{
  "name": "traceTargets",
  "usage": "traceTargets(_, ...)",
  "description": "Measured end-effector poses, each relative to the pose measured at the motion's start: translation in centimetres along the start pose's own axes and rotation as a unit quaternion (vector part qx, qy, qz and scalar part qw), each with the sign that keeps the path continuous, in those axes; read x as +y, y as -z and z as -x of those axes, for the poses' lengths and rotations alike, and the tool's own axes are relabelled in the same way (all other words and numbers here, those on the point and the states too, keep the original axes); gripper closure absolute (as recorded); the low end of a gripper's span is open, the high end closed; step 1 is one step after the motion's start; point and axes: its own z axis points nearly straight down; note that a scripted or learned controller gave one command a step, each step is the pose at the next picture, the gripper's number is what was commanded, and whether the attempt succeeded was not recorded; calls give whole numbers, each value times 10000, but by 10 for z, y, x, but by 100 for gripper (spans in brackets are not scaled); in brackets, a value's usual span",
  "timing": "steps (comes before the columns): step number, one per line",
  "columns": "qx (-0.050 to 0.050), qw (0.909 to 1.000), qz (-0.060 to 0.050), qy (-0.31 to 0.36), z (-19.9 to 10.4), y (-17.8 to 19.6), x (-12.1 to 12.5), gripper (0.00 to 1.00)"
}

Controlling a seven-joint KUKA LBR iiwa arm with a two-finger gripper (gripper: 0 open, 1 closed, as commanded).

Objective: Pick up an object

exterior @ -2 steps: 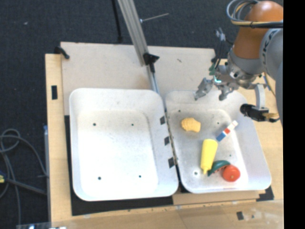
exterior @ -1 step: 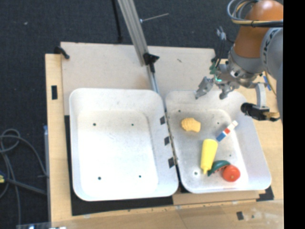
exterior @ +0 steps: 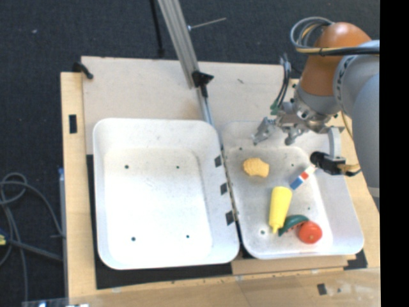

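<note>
The right bin (exterior: pixel 350 217) holds several objects. A lumpy yellow piece (exterior: pixel 255 167) lies near its back left. A long yellow corn-like object (exterior: pixel 279 207) lies toward the front, and beside it sits a red tomato-like ball (exterior: pixel 310 233) with a green stem (exterior: pixel 294 222). A small red, white and blue block (exterior: pixel 299 180) lies in the middle right. My gripper (exterior: pixel 277 133) hangs over the back of this bin, a little behind and to the right of the lumpy yellow piece. Its fingers are spread open with nothing between them.
The left bin (exterior: pixel 160 190) stands beside the right one, and dark clips (exterior: pixel 223 188) sit along their shared edge. A slanted metal post (exterior: pixel 185 47) rises behind the bins. A black part with a cable (exterior: pixel 324 162) hangs over the right bin's right side.
</note>
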Motion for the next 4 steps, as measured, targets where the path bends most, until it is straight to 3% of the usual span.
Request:
traceTargets(1,2,10000,-1,-1,1,-53,-1,0)
traceTargets(2,-10,10000,43,3,2,-37,2,100)
traceTargets(4,0,10000,62,9,4,73,-5,100)
